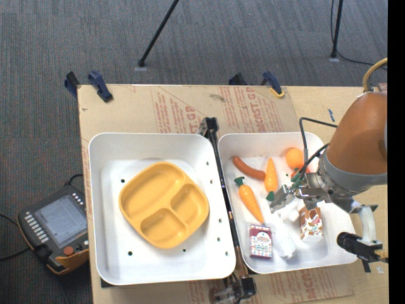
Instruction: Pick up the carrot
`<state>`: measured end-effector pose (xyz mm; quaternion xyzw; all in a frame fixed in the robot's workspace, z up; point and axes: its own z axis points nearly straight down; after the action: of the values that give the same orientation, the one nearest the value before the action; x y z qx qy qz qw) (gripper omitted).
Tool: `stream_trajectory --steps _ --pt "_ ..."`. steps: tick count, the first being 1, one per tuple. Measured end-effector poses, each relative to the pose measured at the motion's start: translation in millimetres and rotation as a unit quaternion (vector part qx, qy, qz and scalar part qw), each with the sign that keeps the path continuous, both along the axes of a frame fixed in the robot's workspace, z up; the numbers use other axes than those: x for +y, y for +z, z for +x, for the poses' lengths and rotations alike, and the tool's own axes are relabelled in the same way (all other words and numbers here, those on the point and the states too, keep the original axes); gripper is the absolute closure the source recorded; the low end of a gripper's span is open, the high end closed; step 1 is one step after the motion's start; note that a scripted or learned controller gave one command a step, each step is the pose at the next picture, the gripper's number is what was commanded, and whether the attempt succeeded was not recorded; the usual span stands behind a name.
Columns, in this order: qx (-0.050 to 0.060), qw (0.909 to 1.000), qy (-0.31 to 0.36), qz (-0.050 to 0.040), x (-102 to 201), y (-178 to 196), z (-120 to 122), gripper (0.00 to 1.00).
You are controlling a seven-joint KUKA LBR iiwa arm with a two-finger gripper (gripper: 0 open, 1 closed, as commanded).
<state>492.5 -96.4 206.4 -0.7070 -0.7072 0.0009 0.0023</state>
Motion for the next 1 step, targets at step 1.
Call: stream_trajectory --steps 1 --pt "0.001 1.0000 -0.001 0.0001 9.3 -120.0 61.9 0.00"
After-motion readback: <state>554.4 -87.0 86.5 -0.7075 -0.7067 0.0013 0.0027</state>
